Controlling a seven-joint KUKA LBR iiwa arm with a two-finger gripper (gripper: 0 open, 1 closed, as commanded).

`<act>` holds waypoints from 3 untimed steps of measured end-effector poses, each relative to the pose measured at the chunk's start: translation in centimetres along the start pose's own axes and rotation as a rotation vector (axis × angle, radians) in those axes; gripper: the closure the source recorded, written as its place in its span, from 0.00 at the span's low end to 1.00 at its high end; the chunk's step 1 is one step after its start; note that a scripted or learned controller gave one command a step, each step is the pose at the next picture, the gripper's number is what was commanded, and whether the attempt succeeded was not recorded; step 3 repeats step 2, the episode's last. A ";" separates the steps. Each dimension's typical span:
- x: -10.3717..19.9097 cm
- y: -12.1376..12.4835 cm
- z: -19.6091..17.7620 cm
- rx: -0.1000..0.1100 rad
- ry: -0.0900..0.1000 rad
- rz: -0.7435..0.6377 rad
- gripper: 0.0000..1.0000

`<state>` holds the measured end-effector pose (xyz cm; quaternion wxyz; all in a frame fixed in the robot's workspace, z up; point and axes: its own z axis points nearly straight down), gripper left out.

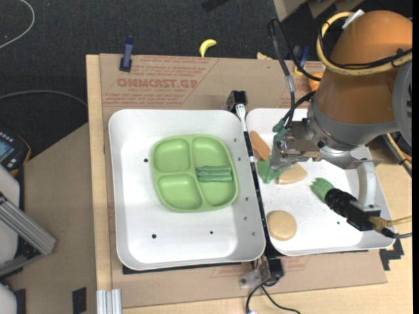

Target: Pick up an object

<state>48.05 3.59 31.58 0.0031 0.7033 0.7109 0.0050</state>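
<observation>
My gripper hangs low over the left part of the right bin. Directly beneath and beside it lie a green piece and a flat tan disc; whether it touches either I cannot tell. An orange sausage-shaped item lies just left of it near the bin wall. A second tan round rests toward the bin's front, and a small green leafy item sits to the gripper's right.
The left bin holds a green divided plate with a green ridged item in its lower right compartment. The wall between the bins runs close to the gripper's left. The arm's bulk covers the right bin's back.
</observation>
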 end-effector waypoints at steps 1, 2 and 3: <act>3.0 0.2 -14.2 -0.007 0.001 0.004 1.00; 10.1 0.1 -12.8 0.010 -0.002 0.003 1.00; 10.1 0.1 -12.8 0.010 -0.002 0.003 1.00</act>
